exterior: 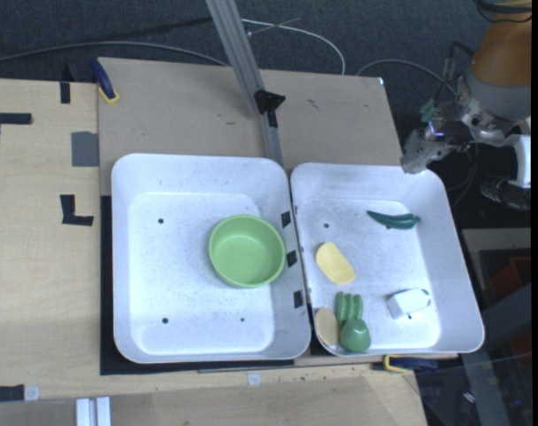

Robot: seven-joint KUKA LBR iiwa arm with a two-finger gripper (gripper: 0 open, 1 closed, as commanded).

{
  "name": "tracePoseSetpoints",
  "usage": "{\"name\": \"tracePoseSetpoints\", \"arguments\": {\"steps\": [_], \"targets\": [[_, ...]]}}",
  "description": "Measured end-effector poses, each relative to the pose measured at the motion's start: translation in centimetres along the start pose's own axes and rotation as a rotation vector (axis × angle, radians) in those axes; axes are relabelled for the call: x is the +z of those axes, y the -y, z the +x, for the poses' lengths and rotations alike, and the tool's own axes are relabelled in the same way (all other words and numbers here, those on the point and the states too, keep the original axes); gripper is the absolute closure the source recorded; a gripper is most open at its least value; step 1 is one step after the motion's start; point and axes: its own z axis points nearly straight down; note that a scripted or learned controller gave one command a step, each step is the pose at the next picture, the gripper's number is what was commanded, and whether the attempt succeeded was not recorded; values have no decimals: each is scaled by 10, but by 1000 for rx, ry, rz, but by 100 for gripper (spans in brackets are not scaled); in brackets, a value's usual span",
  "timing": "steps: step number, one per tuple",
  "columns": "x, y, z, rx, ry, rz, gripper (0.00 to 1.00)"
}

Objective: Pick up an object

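Gripper (418, 156) hangs above the right bin's (451, 238) far-right corner; finger state probably indeterminate, cannot tell. Nothing picked; teal object (393, 219) lies nearest.

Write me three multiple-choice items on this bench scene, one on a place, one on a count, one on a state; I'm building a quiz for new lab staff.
1. Where does the round light-green plastic bowl sit?
A. In the left shallow white bin
B. In the right shallow white bin
C. On the bare bench

2. How many loose things lie in the right bin?
A. Two
B. Five
C. Eight

3. Where is the hand of the grey arm?
A. Pressed into the bowl
B. Near the right bin's far right corner, nothing seen between its fingers
C. Over the left bin

Answers: 1 A, the bowl rests by the left bin's right wall. 2 B, a dark green pepper-like piece, a yellow oval, a cream piece, a green toy, a white block. 3 B, it shows at that corner.
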Motion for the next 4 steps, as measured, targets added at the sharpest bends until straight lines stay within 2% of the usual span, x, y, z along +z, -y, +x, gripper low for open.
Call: {"name": "tracePoseSetpoints", "arguments": {"steps": [1,2,3,4], "targets": [[-2,15,48,0,0,0,100],[12,32,88,1,0,2,100],[21,38,135,0,0,3,100],[20,60,190,-2,-1,3,100]]}}
